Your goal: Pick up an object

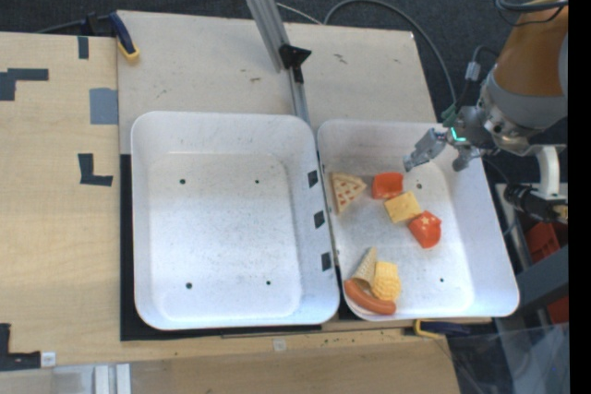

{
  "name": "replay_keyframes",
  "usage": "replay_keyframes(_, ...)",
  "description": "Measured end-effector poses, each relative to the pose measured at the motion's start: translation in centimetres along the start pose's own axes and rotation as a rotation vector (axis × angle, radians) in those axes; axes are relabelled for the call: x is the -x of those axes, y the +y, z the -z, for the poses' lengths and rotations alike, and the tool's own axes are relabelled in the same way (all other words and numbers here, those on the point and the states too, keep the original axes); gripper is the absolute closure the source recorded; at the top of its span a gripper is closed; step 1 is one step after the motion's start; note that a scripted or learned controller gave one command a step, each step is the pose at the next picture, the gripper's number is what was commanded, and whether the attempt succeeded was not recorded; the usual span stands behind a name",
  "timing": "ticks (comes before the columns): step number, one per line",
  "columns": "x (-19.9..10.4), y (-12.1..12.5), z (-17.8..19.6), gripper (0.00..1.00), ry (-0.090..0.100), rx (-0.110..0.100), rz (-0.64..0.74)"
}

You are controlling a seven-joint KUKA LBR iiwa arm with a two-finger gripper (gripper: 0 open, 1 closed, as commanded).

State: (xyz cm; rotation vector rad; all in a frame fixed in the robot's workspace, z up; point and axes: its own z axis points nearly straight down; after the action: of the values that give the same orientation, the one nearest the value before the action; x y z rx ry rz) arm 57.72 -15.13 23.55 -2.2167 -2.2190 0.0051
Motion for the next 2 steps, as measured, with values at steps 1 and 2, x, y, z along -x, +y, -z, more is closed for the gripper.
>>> replay_keyframes(1, 0.0, 0.1, 0.2, 0.0, -0.001, 0.004, 0.001)
replay_keyframes(2, -0.1, 0.7, -4.3, 0.0, -0.001, 0.0, 0.001)
